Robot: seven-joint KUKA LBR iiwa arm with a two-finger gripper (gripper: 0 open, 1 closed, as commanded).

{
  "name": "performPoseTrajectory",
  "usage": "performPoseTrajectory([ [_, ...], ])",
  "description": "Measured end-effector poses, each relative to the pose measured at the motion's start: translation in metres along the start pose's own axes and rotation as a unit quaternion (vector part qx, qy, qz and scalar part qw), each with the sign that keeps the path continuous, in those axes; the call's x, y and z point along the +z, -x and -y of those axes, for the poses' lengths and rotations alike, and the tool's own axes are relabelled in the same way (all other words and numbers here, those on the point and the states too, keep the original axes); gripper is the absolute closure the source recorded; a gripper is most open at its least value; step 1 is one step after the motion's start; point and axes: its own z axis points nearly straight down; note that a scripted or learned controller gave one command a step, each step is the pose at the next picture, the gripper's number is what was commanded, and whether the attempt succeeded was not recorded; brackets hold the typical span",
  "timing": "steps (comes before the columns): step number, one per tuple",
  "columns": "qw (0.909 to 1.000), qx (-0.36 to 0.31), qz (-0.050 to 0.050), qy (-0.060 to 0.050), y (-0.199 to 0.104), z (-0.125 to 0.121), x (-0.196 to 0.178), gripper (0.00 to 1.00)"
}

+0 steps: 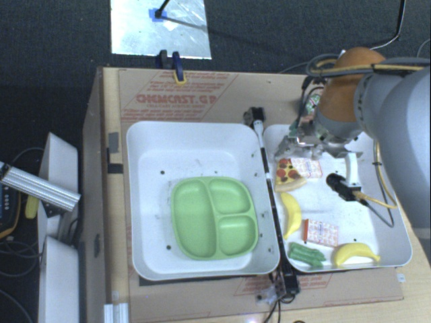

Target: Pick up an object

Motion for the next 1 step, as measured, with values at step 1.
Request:
performPoseTrajectory([
  [1,1.0000,0.000,0.000,0.000,0.0003,0.0556,-0.0010,0.00],
])
